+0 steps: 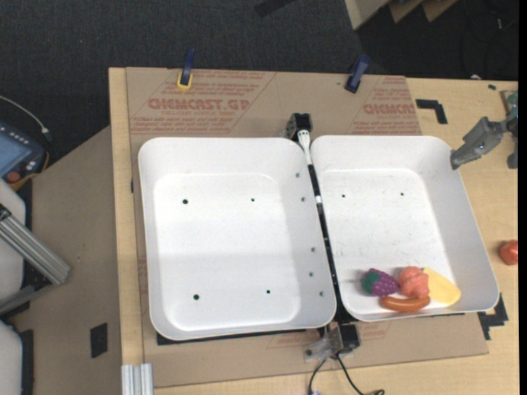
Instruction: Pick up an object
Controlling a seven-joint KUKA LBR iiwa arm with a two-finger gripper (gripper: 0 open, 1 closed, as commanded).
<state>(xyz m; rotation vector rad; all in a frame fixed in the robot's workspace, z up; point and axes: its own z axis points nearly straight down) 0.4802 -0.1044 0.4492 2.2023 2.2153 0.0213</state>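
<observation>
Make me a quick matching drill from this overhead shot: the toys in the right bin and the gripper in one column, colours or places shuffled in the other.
Things:
1. grapes
2. sausage
3. banana
4. gripper

Descriptions:
A. yellow, nearest the right bin's near right corner
B. purple, leftmost of the toy cluster
C. grey, over the right bin's far right corner
D. red-orange, curved, along the near wall

Pairs: 1-B, 2-D, 3-A, 4-C
</observation>
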